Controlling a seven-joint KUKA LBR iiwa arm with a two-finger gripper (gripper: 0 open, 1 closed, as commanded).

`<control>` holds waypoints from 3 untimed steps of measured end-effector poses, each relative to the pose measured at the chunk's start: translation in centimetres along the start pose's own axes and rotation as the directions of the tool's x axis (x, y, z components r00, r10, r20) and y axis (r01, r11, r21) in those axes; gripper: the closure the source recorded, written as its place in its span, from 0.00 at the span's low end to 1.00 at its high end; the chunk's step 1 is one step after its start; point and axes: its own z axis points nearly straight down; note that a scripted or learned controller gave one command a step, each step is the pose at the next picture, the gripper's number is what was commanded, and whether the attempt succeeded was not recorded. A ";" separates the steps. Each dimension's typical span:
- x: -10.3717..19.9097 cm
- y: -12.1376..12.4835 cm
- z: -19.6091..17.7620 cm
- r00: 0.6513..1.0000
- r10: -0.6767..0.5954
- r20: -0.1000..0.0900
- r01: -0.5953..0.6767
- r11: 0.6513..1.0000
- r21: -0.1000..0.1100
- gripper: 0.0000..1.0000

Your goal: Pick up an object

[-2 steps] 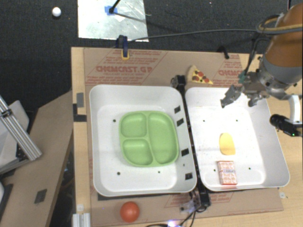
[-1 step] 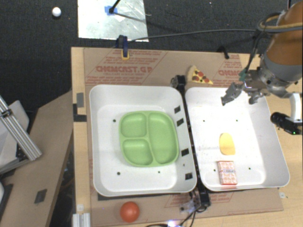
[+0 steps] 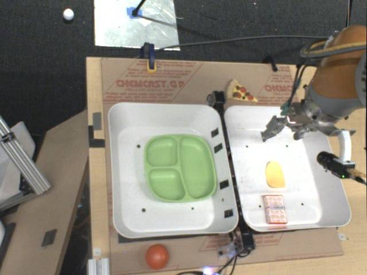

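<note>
A small yellow rounded oblong object (image 3: 276, 175) lies flat near the middle of the right white bin (image 3: 327, 208). Just below it, apart from it, a small pinkish rectangular box with a printed top (image 3: 274, 209) lies flat near the bin's front wall.

Green tray (image 3: 180, 168), yellow piece (image 3: 275, 174), orange ball (image 3: 156, 256).

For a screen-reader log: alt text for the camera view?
The gripper hovers over the right bin, above a yellow object and a small pink box. The left bin holds a green divided tray.
</note>
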 end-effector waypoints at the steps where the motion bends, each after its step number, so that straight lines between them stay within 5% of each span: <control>1: -0.1 0.6 6.0 1.000 0.000 0.000 0.000 1.000 0.000 0.00; 2: -0.2 0.8 10.2 1.000 0.000 0.000 0.000 1.000 -0.001 0.00; 3: -0.2 1.0 8.9 1.000 0.000 0.001 0.000 1.000 -0.007 1.00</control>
